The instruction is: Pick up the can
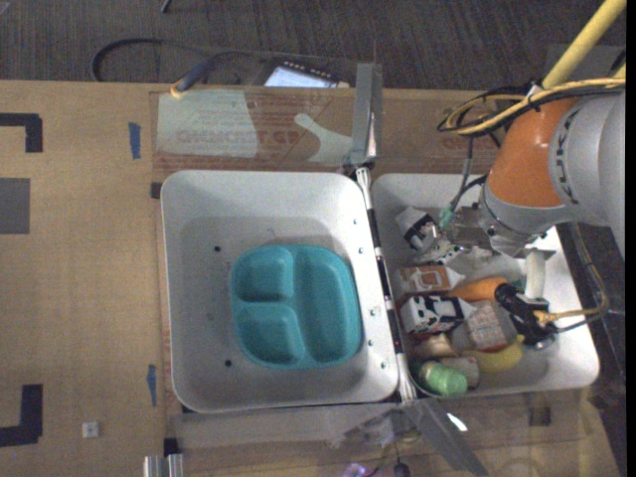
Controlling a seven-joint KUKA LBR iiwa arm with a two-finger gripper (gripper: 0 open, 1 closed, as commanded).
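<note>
The right bin [581, 361] holds a cluster of small items. A short can [488, 327] with a pinkish-brown label appears to lie in the front half of that bin, between a cow-patterned carton [429, 312] and a yellow banana [502, 358]. My gripper [452, 244] hangs from the grey and orange arm over the back of the right bin, up and to the left of the can and apart from it. A small white and black packet [418, 229] lies just to the gripper's left. Nothing shows between the fingers.
A teal divided plate [295, 305] lies in the left bin [199, 207]. In the right bin there are also an orange carrot [481, 288], a tan box [427, 277] and a green object [444, 377] at the front. The divider wall [383, 286] runs between the bins.
</note>
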